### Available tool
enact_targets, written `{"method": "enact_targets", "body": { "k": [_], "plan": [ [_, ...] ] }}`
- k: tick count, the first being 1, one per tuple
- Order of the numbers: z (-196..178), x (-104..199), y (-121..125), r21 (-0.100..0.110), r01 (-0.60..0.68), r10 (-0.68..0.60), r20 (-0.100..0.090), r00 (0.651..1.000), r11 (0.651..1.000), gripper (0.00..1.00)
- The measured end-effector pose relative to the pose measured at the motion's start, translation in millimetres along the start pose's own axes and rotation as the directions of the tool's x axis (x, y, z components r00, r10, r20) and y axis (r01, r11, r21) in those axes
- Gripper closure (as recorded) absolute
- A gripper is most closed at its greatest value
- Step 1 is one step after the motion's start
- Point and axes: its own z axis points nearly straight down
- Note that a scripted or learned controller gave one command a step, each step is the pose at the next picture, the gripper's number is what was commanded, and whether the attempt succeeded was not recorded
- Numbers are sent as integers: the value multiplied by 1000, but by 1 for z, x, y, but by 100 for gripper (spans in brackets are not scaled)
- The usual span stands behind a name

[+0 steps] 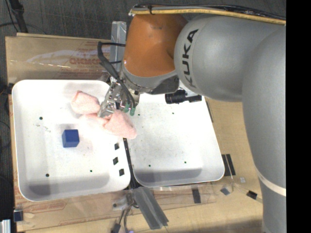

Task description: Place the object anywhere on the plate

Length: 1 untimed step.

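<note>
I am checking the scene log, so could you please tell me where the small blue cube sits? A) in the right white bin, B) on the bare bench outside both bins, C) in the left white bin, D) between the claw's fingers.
C: the small blue cube rests on the floor of the left white bin, apart from the claw.

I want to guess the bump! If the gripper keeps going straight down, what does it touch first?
Probably the soft pink crumpled object right under the gripper at the left white bin's right edge, though depth is unclear.
</note>
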Motion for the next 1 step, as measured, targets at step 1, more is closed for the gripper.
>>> {"method": "enact_targets", "body": {
  "k": [1],
  "plan": [
    [7,21,20,0,335,-335,0,942,942,100]
  ]
}}
